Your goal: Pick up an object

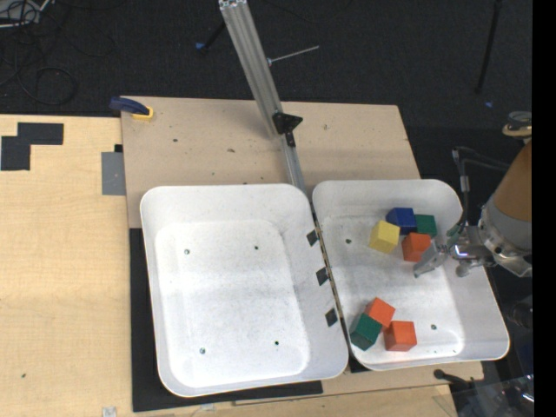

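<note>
You have two white bins side by side in the lower half of the frame. The left bin (230, 289) shows only its speckled floor, and the right bin (486, 320) holds every block, so any pick has to happen on the right.

The arm (512, 202) comes in at the right edge, mid-height, and its gripper (443, 259) sits low over the right bin's upper right part. The metal fingers look spread apart with nothing between them, though they are small and somewhat blurred, so treat that as a reading and not a certainty.

Your main risk is the upper cluster. An orange-red block (416, 245) lies just left of the fingertips, touching or nearly touching a green block (425, 224) behind it, with a blue block (400, 217) and a yellow block (386, 236) packed alongside. If the fingers come down there, one could land on top of a neighbour or wedge between two blocks, and closing would likely push the pile apart instead of taking hold of one. The bin's right wall is also near the gripper, leaving little room on that side.

The orange-red block is the likeliest target: a small, matte, flat-faced cube, probably light and rigid.

A second group sits lower centre of the right bin: an orange block (380, 311), a darker green block (366, 330) and a red-orange block (400, 335), also touching or nearly so, well apart from the gripper.
</note>
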Controlling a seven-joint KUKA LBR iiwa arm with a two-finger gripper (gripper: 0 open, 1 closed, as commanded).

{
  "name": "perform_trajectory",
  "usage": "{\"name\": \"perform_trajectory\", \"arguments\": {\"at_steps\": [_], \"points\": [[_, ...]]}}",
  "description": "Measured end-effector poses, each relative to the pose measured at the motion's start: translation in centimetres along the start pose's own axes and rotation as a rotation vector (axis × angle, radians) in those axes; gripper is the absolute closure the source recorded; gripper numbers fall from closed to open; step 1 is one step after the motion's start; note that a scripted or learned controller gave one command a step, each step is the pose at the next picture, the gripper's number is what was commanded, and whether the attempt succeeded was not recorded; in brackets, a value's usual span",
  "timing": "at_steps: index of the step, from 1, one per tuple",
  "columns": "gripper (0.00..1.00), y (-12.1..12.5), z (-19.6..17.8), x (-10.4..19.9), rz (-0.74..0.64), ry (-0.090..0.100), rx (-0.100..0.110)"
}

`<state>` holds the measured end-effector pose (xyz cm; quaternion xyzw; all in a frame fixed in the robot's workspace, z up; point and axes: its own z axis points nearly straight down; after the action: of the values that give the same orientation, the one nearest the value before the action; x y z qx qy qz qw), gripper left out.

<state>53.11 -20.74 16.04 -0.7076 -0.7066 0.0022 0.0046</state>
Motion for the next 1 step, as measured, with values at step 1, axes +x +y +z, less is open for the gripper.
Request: {"name": "perform_trajectory", "arguments": {"at_steps": [1], "points": [[0.00, 0.01, 4.46, 0.49, 0.001, 0.000, -0.002]]}}
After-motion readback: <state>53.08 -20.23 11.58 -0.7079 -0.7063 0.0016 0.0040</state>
